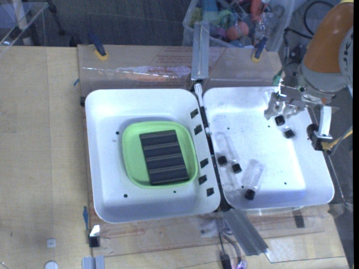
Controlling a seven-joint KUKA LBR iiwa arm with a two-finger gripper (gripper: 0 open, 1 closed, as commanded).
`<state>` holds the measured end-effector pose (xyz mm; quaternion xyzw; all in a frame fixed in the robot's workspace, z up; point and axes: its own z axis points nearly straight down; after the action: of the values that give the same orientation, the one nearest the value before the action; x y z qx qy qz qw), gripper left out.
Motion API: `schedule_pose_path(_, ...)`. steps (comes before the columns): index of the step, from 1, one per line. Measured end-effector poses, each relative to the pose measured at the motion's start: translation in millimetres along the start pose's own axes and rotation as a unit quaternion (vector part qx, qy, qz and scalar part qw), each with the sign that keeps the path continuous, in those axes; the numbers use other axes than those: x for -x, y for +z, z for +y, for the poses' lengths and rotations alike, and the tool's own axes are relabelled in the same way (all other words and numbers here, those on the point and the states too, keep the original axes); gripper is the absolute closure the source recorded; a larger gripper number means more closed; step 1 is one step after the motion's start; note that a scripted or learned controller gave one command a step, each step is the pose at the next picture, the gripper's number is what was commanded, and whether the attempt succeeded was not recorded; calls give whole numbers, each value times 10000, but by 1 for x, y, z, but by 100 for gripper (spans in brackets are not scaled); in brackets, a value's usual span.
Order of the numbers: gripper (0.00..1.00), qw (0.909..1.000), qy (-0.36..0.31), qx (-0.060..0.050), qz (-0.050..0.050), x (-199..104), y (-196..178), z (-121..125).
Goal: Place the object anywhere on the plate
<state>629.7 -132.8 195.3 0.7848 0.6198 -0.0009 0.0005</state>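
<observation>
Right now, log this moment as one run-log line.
gripper: over right bin | dark ridged block: lying on green plate | clear vials: right bin

- One fixed camera sits above the tabletop [33,150] and looks down at a slant, so the far edge lies toward the top of the frame.
- It stands far enough back to take in both white bins whole: the left bin [104,150] with a green plate [130,156], and the right bin [303,167].
- The arm [331,43] enters from the right edge, near the upper corner.
- Beyond the bins, a clear box of coloured items [235,10] marks the far side.
</observation>
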Motion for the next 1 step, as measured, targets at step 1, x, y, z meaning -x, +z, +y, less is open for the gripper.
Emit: schedule_pose_path(1, 0, 10000, 1, 2, 0, 0, 0, 0)
